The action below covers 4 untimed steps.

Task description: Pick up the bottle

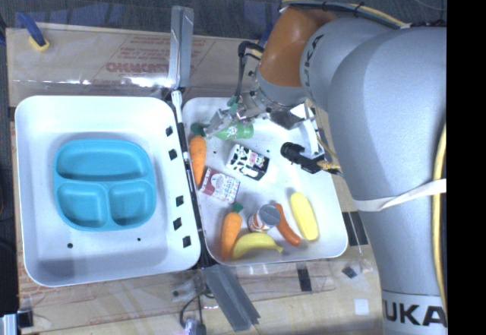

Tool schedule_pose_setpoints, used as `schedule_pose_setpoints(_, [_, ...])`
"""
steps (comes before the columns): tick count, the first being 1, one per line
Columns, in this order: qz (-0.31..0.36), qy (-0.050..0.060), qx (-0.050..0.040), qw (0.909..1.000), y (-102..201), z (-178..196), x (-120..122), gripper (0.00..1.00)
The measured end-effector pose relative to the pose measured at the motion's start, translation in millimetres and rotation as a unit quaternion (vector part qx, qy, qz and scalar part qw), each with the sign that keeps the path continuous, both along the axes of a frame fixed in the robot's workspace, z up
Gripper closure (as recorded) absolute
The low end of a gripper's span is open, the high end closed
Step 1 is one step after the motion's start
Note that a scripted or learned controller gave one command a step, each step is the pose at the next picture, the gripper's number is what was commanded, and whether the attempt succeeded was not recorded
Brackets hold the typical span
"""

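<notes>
**Gripper low over the bottle at the far end of the right bin**

The gripper [241, 109] is down in the far left part of the right bin [328, 246], right above the bottle [231, 131]. The bottle is clear with a green cap and it lies on its side on the bin floor, near the far wall. Whether the gripper grasps it I cannot tell; the wrist hides the tips, and the bottle seems to lie just below them.

Just left of the bottle lies a carrot [197, 159], along the left wall. Nearer to the camera are a black and white card [248, 162] and a small red and white packet [221, 185]. At the near end lie a second carrot [230, 232], a banana [254, 244], a small can [267, 216] and a yellow oblong thing [304, 215].

The left bin [30, 174] holds a blue divided tray [106, 183]. The grey arm [380, 128], with its orange band [292, 48], fills the right side.
</notes>
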<state>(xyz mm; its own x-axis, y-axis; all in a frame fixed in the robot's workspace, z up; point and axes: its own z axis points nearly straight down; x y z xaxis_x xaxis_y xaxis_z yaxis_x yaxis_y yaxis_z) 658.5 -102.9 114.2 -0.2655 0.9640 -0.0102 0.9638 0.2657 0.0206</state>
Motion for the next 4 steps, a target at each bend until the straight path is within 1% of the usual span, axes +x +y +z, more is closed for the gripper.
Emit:
schedule_pose_setpoints(1, [0.001, -0.003, -0.0015, 1.0000, -1.0, 13.3, 1.8, 1.00])
schedule_pose_setpoints(2, [0.001, -0.003, -0.0015, 1.0000, -1.0, 13.2, 1.7, 0.00])
schedule_pose_setpoints(3, [0.087, -0.008, -0.0063, 0.9962, -5.6, -2.1, -10.4, 0.00])
schedule_pose_setpoints(4, [0.088, -0.008, -0.0068, 0.9961, -6.1, 9.5, -9.8, 1.00])
